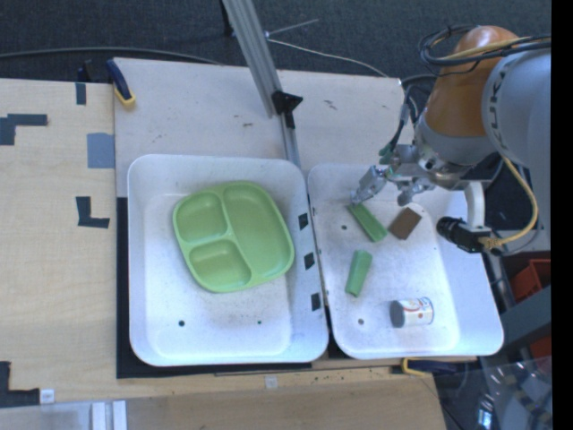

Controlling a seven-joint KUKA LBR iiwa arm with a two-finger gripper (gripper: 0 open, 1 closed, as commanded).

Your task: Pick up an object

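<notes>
From the camera view above the bench, the gripper hangs over the far end of the right bin, just above a slanted green block with a brown block close beside it; whether its fingers are spread or pressed together I cannot tell. A second green block and a small can lie nearer the front, and a green divided plate rests in the left bin. The slanted green block looks light and stiff, probably best taken across its narrow width at mid-length

The left bin is largely taken up by a green tray. In the right bin, open floor is left between two green blocks, a brown block and a small can.
</notes>
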